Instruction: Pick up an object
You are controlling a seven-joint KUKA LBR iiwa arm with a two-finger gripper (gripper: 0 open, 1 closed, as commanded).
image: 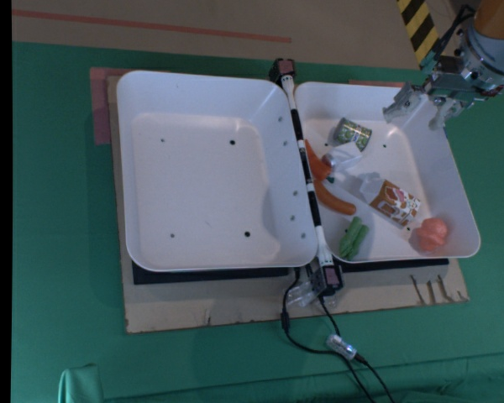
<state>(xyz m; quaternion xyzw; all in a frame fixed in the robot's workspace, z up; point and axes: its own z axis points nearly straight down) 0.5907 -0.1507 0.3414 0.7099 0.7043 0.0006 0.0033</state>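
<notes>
Pincer (427,107) hangs over the far right corner of the right bin (454,175), fingers spread apart with nothing between them.

Going from the left: the left bin (134,225) is a wide shallow tray with sloped walls. A divider bar (307,187) runs between the two bins, and any reach near it must clear that raised edge.

In the right bin the things lie close together. Two orange carrots (328,187) rest against the left wall, just beside the bar; they look stiff and slim, and the wall leaves little room for a finger on that side. A green piece (354,237) lies near the near wall. A small can (353,133) sits on its side toward the far part, likely hard and prone to roll. A carton (393,201) lies flat in the middle, probably light and stiff, best taken across its narrow sides. A pink ball (430,234) sits in the near right corner, touching the wall, so it looks awkward to reach.

The can seems the closest choice, with open floor around it for the fingers to straddle it.
</notes>
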